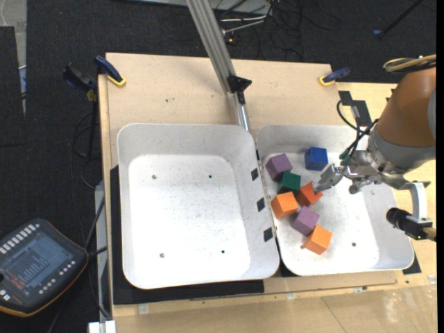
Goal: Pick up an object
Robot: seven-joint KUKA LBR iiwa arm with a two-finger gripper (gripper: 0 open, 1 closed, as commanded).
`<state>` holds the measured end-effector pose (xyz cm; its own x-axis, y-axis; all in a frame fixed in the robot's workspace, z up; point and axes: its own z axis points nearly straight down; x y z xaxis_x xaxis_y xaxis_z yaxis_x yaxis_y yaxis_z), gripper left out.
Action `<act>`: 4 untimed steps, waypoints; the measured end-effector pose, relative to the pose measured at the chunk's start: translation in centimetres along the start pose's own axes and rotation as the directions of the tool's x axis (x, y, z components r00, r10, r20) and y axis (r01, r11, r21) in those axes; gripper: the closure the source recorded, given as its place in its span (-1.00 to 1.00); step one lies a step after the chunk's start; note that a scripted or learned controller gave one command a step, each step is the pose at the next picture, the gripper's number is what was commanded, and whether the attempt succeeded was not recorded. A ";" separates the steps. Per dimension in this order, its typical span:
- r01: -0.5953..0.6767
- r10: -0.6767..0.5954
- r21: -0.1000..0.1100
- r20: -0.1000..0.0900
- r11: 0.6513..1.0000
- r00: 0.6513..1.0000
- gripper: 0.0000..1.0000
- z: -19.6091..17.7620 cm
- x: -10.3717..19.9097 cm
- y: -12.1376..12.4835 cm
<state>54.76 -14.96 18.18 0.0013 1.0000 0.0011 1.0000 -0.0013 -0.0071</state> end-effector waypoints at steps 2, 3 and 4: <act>0.001 -0.001 -0.008 0.002 1.000 1.000 1.00 3.3 0.1 0.8; 0.004 -0.004 -0.014 0.004 1.000 1.000 1.00 -2.7 -0.1 1.6; 0.004 -0.004 -0.012 0.003 1.000 1.000 1.00 -4.9 -0.1 1.7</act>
<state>56.54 -15.09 23.06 -0.0022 1.0000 -0.0016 1.0000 0.0023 0.0045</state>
